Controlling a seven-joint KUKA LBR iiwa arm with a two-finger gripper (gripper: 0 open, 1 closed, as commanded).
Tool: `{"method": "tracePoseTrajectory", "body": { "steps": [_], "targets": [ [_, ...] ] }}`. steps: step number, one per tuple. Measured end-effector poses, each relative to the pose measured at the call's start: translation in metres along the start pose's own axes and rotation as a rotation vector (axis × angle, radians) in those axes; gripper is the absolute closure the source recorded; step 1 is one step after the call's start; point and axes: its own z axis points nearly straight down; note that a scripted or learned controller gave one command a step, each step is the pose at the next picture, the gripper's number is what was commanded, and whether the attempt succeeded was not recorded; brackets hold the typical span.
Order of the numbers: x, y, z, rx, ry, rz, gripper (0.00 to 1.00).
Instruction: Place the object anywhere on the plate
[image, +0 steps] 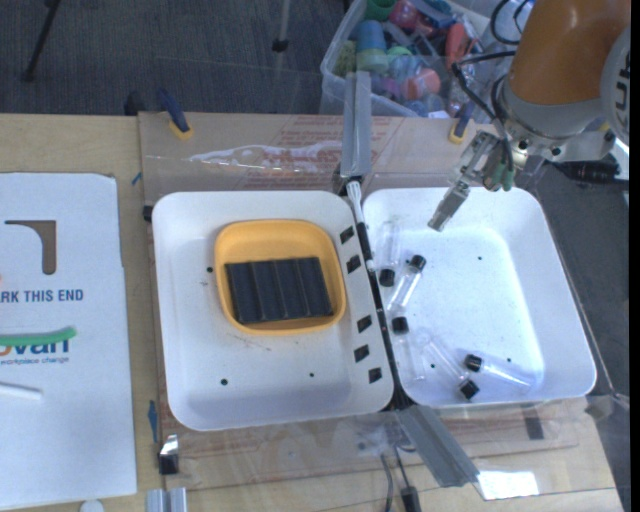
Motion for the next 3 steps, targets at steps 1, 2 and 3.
{"method": "tracePoseTrajectory", "body": {
  "steps": [1,2,3],
  "targets": [
    [-0.001,0.001,-0.011,-0.004,-0.007,0.001,1.0],
    [-0.006,-0.023,-0.096,-0.001,-0.001,-0.258,1.0],
    [-0.062,-0.119,-0.106,0.0,-0.003,-0.601,1.0]
  ]
}}
